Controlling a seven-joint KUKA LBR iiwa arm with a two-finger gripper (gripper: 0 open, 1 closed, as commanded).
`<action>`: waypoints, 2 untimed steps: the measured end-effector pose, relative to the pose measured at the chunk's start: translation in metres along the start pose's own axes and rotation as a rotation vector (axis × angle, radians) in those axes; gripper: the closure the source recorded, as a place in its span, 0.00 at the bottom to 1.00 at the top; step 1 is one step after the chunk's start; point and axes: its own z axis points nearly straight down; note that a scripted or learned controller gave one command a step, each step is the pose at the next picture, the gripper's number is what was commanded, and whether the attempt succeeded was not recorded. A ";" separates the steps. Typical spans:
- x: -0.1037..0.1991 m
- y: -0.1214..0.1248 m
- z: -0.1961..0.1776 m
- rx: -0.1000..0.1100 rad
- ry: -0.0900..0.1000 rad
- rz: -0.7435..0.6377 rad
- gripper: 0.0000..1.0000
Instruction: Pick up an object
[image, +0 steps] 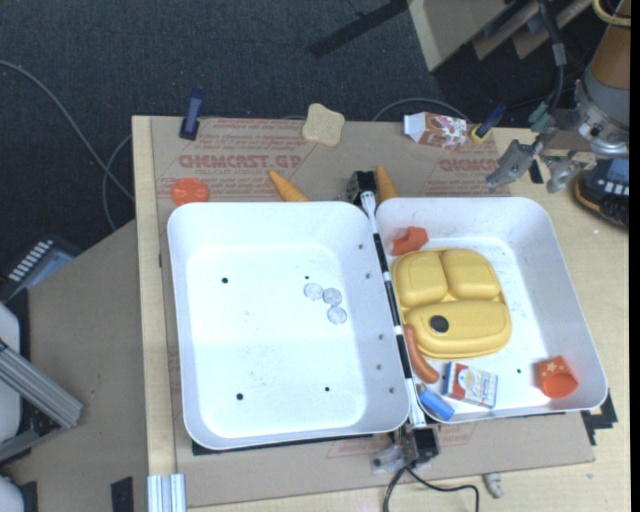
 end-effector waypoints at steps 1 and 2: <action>-0.002 -0.064 0.088 0.002 0.000 0.001 0.00; 0.046 -0.101 0.177 -0.022 -0.005 0.001 0.00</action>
